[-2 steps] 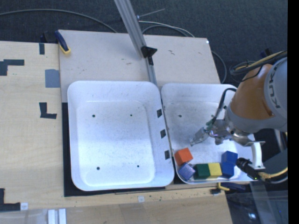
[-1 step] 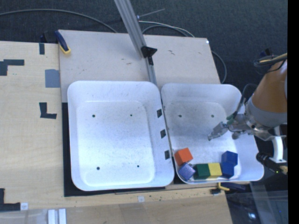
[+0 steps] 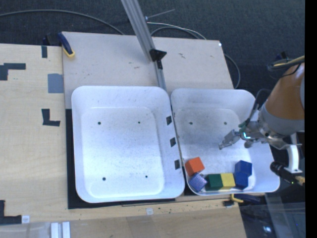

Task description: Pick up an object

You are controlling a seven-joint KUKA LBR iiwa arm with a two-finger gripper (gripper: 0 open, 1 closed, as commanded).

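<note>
Blocks are bunched along the near edge of the right bin (image 3: pixel 213 100), closest to the camera. Both bins are white and shallow, and they are set side by side on the bench (image 3: pixel 29 103), most likely so things can be moved from one to the other. The left bin (image 3: pixel 119 95) is the bigger-looking one from this slant.

The arm (image 3: pixel 285 103) is reached in from the right, with its gripper (image 3: pixel 229 141) held low over the bare middle of the right bin. Nothing is seen between its fingers. Whether they are spread or pressed together cannot be told, as they are too small and dark.

The blocks are kept a little nearer than the gripper. A blue block (image 3: pixel 242 173) is placed at the right end, then a yellow block (image 3: pixel 227 180), a green block (image 3: pixel 214 182), and a purple block (image 3: pixel 198 182). An orange block (image 3: pixel 194 165) is seen just behind the purple one. They are touching, so picking just one is judged to be hard.
</note>
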